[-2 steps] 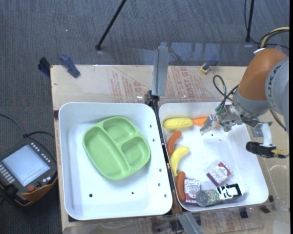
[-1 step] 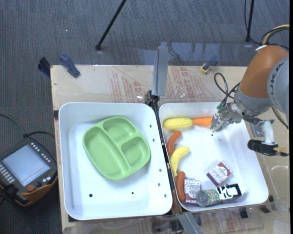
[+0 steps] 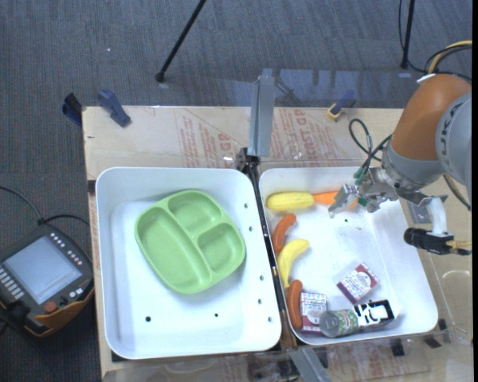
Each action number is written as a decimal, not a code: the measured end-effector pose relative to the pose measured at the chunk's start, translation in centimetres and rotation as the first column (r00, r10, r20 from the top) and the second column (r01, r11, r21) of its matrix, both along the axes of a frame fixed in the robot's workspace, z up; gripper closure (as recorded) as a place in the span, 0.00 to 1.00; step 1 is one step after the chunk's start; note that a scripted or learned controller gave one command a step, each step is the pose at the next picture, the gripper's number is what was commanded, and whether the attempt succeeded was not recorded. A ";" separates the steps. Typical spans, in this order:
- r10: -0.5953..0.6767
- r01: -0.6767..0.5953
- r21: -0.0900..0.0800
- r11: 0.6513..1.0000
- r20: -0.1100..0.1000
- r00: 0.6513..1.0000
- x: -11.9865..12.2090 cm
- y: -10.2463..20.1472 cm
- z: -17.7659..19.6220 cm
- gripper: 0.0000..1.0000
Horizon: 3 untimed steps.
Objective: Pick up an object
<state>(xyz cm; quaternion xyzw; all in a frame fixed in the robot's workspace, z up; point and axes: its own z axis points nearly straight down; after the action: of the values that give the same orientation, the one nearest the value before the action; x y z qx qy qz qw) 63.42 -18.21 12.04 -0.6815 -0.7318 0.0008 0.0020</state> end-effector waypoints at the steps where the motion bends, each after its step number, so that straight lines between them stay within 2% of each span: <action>1: 0.000 0.000 0.000 1.000 0.000 1.000 0.0 0.0 0.0 0.00; 2: 0.002 -0.002 0.000 1.000 0.001 1.000 0.9 1.9 -3.4 0.00; 3: 0.003 -0.003 -0.001 1.000 0.002 1.000 1.0 1.9 -2.3 1.00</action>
<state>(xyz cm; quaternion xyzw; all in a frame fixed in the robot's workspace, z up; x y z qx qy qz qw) 64.45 -16.30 9.76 -0.6803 -0.7329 0.0004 0.0011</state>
